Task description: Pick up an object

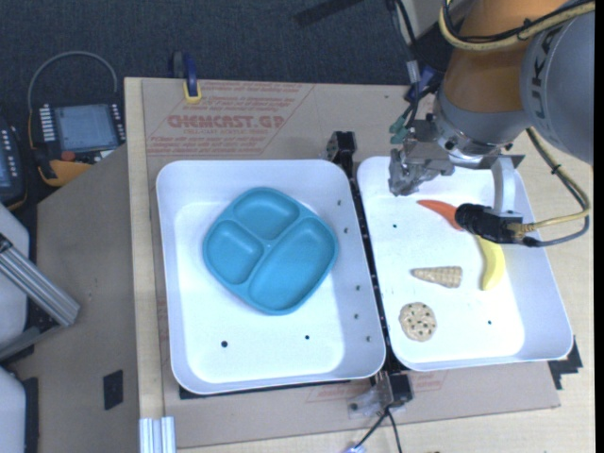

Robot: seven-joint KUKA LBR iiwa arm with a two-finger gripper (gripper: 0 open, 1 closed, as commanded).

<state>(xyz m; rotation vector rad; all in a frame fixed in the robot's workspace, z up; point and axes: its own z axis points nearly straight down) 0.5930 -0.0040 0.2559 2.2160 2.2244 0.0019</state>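
The claw (408, 179) hangs over the far left corner of the right bin (543, 333), and whether it is open or closed cannot be told from this angle. Nothing appears lifted, so the pick looks not yet made. Just right of it lies an orange carrot (436, 209), its end hidden by a black fitting; beyond lie a banana (491, 262), a cone (438, 276) and a cookie (417, 321). To its left, the other bin (189, 347) holds a blue divided plate (270, 249).

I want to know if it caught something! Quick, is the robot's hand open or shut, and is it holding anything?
Gripper: cannot be told whether open or shut; nothing seen in it, hanging over the right bin's far left corner.
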